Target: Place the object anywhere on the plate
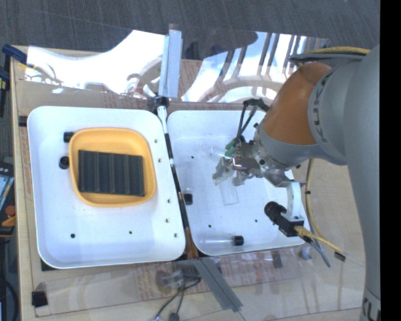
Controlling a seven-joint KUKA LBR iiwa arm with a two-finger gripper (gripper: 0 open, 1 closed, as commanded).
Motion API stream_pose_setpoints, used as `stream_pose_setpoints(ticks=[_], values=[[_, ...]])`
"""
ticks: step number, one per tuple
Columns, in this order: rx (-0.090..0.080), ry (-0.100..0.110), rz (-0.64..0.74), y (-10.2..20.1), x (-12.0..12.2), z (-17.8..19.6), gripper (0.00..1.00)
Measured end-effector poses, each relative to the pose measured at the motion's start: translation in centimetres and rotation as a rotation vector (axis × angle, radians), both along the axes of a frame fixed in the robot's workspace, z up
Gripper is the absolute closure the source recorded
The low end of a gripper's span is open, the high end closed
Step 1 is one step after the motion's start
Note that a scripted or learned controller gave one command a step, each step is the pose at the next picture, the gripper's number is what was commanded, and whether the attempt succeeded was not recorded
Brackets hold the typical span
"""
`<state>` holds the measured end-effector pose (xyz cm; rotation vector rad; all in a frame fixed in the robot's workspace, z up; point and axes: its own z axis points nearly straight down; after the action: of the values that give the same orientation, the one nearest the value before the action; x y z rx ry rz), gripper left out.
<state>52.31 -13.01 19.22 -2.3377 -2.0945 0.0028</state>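
A wooden table point(27, 199) carries two shallow white bins side by side, with a shiny reflective sheet along its far edge; the left bin point(47, 239) holds a yellow plate point(111, 141) with a dark ribbed centre; the right bin point(207, 233) holds a small clear tube with a black cap point(222, 243) lying near its front wall, well apart from the plate; the grey arm point(344, 119) with its orange band reaches in from the right, and its tool point(228, 169) hangs over the middle of the right bin; whether the tool is apart or together, I cannot tell.
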Motion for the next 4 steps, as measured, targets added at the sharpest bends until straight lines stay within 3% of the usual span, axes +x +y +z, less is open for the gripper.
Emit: stream_pose_setpoints(ticks=[2,3,4], values=[[0.000,-0.003,0.407,4.8,11.2,3.0,1.00],[0.003,0.000,0.690,6.1,13.0,-0.1,1.00],[0.003,0.000,0.690,6.1,13.0,-0.1,0.00]])
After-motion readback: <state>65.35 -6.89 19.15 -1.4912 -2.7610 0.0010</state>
